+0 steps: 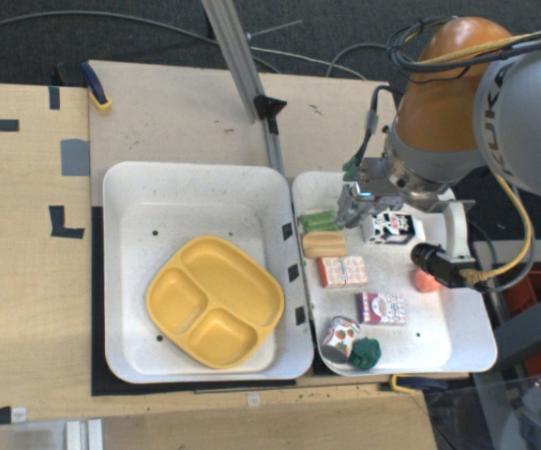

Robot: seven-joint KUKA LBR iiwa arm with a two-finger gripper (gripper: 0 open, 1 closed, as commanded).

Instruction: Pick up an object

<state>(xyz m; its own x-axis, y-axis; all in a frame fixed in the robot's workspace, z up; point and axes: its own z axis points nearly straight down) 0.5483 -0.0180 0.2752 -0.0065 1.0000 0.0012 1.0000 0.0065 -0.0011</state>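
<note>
Camera view: wooden bench (26, 251), dark floor behind; tool (353, 204) state cannot tell, over right bin (458, 345)

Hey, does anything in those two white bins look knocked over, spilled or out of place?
Nothing looks spilled or broken. The yellow divided plastic tray lies skewed in the left white bin. In the right white bin, the small round patterned cup lies tipped at the near-left corner, touching a dark green toy.
</note>
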